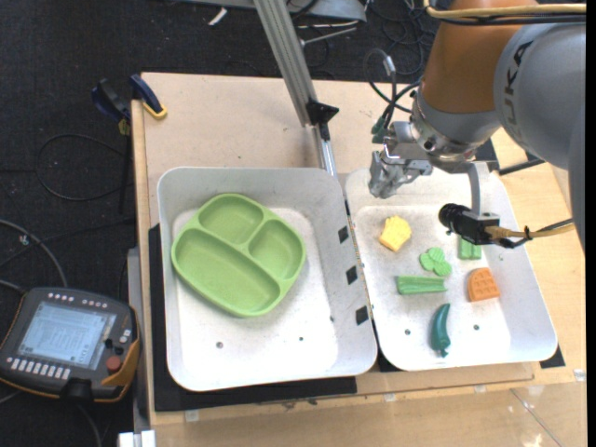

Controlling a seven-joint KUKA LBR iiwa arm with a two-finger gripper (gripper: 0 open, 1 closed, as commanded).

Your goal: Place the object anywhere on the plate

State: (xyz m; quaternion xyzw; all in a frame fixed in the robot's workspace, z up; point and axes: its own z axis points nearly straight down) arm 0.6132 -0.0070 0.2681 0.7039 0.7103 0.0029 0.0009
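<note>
A green three-compartment plate [238, 252] lies in the left bin [186, 343] with nothing on it. The right bin [521, 329] holds a yellow chunk [395, 233], a small green leafy piece [435, 262], a long green piece [420, 285], an orange waffle-like block [481, 285], a teal pepper-like piece [440, 329] and a green piece [468, 248] partly under a black fitting. My gripper [384, 183] hangs over the right bin's back left corner, up and left of the yellow chunk, with nothing seen between its fingers.
A metal pole [291, 54] slants down to the divide between the bins. A black fitting with cable [466, 221] sits over the right bin. A teach pendant [65, 338] lies off the bench at lower left. A clamp [140, 96] sits at the bench's back left corner.
</note>
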